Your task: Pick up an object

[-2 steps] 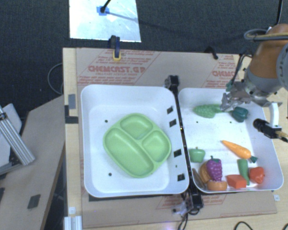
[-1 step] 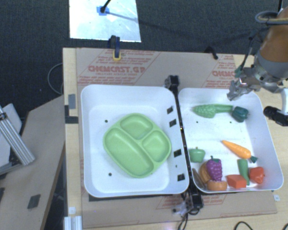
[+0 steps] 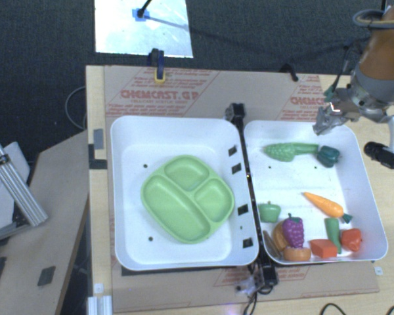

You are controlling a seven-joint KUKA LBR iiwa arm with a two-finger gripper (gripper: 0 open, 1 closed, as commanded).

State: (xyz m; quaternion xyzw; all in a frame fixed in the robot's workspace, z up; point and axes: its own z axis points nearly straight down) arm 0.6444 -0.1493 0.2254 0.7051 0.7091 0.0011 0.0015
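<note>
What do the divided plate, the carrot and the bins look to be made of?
Plate: looks like moulded plastic, pale green, smooth with a soft sheen and rounded compartment ridges.
Carrot: probably toy plastic, an even orange with a slight gloss; too small to rule out rubber.
Bins: likely thin formed plastic, white and semi-gloss, with rounded corners and a rolled rim.

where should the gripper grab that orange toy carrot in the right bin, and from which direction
Probably across the middle of the orange toy carrot, coming straight down. It lies flat and slanted on the right white bin floor, apart from its neighbours, so fingers would best close across its narrow width.
</note>
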